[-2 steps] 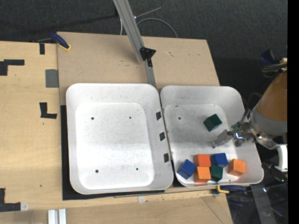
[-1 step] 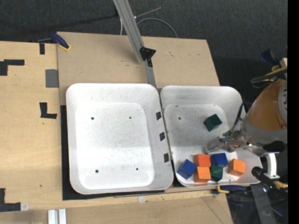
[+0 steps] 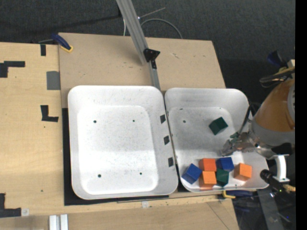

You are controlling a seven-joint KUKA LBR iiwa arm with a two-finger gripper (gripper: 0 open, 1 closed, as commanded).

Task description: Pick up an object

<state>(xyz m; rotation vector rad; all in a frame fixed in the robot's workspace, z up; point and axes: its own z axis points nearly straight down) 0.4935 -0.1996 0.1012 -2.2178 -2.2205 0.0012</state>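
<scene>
arm reaching from right | claw low over right bin

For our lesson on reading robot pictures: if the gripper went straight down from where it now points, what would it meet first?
Probably the bare floor of the right bin, above the blue block. The gripper hangs between that and the green block; depth is unclear.

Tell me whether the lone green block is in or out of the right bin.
In. The green block rests on the right bin floor, apart from the cluster along its near edge.
</scene>
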